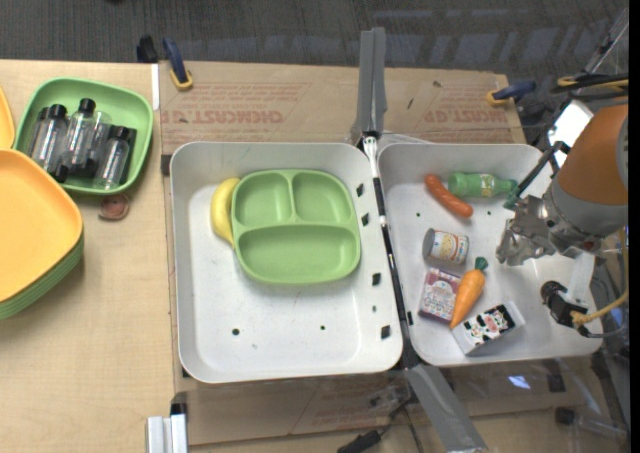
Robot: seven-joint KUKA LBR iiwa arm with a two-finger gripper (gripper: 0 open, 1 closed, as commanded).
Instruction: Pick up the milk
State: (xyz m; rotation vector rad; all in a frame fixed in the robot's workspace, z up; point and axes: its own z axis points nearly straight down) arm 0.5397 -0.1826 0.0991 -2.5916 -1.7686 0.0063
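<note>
Claw [515,241] is hovering over the right bin [420,166]; can't tell its state. Milk [488,328], the cow-print carton, is lying below and slightly left of the claw, apart from it, long axis tilting up-right, beside the carrot [467,295].

Arm [600,176] cropped at right edge (end effector [520,241] fingers indistinct)

My arm [600,166]: grey w/ orange band. Bins [200,271] white. Divided plate [295,224] lt green. Milk carton [488,328] white w/ black cow blotches. Carrot [466,296] orange, bottle [480,184] green, tabletop [100,341] tan.
</note>
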